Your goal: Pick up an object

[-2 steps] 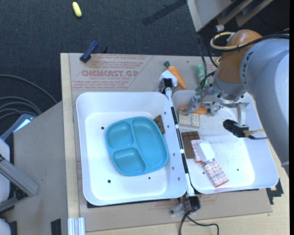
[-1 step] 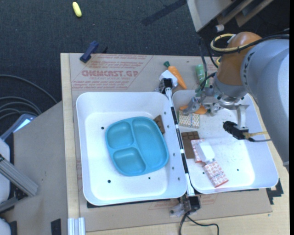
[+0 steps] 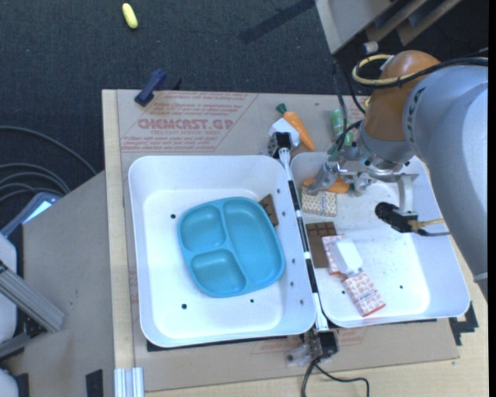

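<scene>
The claw (image 3: 342, 175) hangs low over the right bin (image 3: 411, 267), at the bin's 11 o'clock corner. I cannot tell whether it is released or clenched, because the wrist covers it. Just beside the claw, at its 8 o'clock side, lies a small orange object (image 3: 322, 184); its shape is partly hidden. At 6 o'clock from it lie a pale patterned packet (image 3: 319, 203), then a brown bar (image 3: 320, 231), a white and pink packet (image 3: 342, 254) and a red and white packet (image 3: 363, 295).

The left bin (image 3: 155, 233) holds a blue divided plate (image 3: 230, 245). Both bins stand on a pale brown bench (image 3: 186, 128) with red printed letters. On the bench, at 12 o'clock from the gap between the bins, lies an orange carrot-like toy (image 3: 297, 129), and at the bench's 11 o'clock edge a dark blue thing (image 3: 149, 88). The floor (image 3: 62, 70) is dark carpet, with a small yellow thing (image 3: 129, 15) on it.
</scene>
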Robot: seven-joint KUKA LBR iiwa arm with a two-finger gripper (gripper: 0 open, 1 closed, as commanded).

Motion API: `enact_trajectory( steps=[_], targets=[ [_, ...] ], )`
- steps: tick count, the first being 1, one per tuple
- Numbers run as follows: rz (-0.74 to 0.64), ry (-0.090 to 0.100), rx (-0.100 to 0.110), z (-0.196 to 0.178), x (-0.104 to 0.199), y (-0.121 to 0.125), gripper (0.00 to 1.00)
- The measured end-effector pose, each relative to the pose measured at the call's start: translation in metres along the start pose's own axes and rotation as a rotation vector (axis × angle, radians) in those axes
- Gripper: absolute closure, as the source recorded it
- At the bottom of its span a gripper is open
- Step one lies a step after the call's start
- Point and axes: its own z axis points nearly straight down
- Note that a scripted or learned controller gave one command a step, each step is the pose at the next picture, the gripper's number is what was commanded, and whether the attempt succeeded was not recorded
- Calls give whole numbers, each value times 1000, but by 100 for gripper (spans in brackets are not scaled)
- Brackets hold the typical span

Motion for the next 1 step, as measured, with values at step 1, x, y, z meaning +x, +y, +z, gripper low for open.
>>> enact_trajectory(
  steps=[1],
  targets=[
    [-3,10,0,1,-23,1,0]
  ],
)
